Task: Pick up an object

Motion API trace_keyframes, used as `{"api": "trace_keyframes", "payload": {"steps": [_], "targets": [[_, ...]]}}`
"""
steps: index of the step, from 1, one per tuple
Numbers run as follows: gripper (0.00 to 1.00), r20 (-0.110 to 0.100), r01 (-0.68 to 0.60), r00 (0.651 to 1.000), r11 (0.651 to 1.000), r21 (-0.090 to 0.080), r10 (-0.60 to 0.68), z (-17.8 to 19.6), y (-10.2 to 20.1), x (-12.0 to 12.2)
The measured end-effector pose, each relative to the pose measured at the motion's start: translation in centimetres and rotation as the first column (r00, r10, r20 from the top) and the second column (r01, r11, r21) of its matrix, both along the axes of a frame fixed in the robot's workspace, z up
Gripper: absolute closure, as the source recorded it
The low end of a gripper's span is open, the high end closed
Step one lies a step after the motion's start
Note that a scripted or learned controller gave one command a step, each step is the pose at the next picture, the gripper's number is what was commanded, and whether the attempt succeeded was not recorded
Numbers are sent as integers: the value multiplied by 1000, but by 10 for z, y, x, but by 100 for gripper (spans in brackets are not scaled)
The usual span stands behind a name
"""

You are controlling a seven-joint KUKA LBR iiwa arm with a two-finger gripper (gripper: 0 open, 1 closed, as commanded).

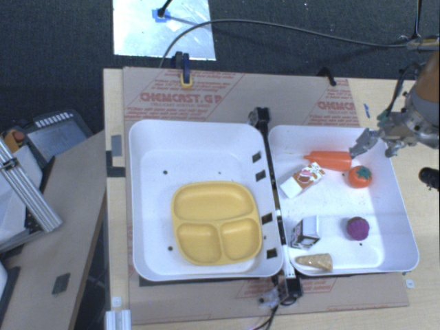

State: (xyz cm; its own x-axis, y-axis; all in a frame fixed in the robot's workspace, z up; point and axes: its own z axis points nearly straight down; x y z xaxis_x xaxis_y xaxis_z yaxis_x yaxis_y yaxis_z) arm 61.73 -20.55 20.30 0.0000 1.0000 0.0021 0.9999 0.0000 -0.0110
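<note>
Surface: bench (pixel 117 102) bearing two white bins.
Gripper (pixel 375 143): fingers spread, holding nothing, at right bin's (pixel 399 218) 1 o'clock.
Targets: carrot (pixel 330 160) at gripper's 8 o'clock; orange ball (pixel 359 176) near 6 o'clock.
Method: centre over one object, descend vertically, then clamp.

Two shallow white plastic bins (pixel 199 133) sit on tan cardboard printed with red lettering (pixel 180 96), over a pale wooden bench (pixel 112 102). The left bin carries a pale yellow three-compartment plastic tray (pixel 216 221). In the right bin lie an orange carrot-shaped toy (pixel 330 160), an orange-red round tomato toy with a green top (pixel 359 176), a white carton with red and yellow print (pixel 303 179), a purple round berry toy (pixel 357 228), a grey-and-white small box (pixel 306 231) and a tan wedge-shaped toy (pixel 315 261).
</note>
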Motion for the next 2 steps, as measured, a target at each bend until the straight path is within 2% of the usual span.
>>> {"api": "trace_keyframes", "payload": {"steps": [1,2], "targets": [[0,13,-3,1000,1000,-3,3,8,1,3],[0,12,-1,1000,1000,-3,1,-37,1,-5]]}}
